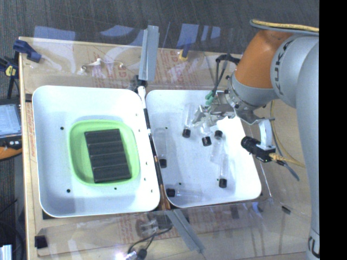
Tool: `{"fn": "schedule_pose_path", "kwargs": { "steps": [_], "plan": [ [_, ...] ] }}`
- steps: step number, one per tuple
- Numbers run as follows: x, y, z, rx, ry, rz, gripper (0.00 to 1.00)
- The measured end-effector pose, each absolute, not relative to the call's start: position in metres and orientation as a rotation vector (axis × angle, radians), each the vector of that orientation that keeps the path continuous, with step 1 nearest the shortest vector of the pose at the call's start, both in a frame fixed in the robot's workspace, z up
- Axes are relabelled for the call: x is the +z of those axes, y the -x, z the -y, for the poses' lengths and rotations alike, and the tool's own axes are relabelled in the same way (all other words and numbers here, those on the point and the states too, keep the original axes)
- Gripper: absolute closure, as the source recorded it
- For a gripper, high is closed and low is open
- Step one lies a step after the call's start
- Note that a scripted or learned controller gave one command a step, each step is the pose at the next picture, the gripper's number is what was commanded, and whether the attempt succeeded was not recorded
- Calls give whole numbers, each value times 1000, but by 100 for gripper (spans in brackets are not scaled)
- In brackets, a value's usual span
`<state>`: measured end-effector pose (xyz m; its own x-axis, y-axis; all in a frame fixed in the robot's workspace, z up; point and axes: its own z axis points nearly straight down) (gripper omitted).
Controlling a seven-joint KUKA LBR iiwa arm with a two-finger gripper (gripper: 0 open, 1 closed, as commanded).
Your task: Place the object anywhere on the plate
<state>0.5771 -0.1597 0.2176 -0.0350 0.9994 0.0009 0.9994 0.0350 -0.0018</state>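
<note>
Nearest me, the arm hangs over the right bin, gripper among clear tubes, grip unclear. Dark block already sits on the green plate; picking seems underway.

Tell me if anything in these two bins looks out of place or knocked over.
In the right bin, several clear tubes with black caps lie scattered at different angles, none upright. In the left bin, the dark ridged block lies squarely on the green plate. No spill or damage visible.
</note>
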Motion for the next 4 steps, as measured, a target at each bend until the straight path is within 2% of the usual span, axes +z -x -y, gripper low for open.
{"fn": "schedule_pose_path", "kwargs": {
  "steps": [1,2,3,4],
  "plan": [
    [218,-577,160,1,2181,2259,0],
    [233,-591,210,0,2175,2266,0],
    [250,-595,211,1,2171,2269,0],
    [258,-582,211,4,2223,2213,0]
  ]
}}
